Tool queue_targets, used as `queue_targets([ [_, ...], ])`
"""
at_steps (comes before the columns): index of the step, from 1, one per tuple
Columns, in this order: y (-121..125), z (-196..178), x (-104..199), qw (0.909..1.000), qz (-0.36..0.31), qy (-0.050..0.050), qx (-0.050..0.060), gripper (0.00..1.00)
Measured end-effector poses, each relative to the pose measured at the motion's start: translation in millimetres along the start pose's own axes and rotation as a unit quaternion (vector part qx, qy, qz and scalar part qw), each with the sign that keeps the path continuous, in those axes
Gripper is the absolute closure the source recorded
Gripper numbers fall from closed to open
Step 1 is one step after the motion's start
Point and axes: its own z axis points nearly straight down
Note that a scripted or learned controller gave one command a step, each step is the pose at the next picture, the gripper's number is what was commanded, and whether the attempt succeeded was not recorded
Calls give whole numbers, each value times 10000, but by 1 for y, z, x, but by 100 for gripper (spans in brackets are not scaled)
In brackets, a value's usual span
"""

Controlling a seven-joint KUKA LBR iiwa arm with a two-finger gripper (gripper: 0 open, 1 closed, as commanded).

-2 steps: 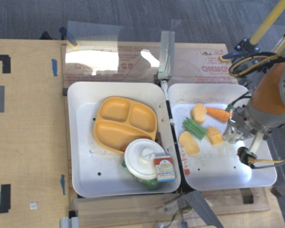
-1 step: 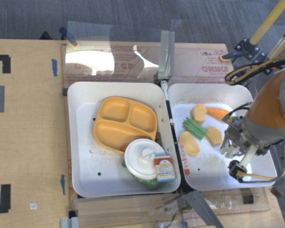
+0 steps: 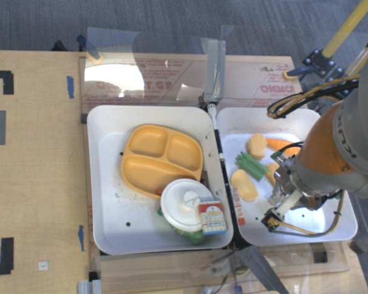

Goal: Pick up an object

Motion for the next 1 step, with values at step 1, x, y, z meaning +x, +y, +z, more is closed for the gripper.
queue_targets([
  [1, -2, -3, -10, 9999, 128, -2, 44, 100],
])
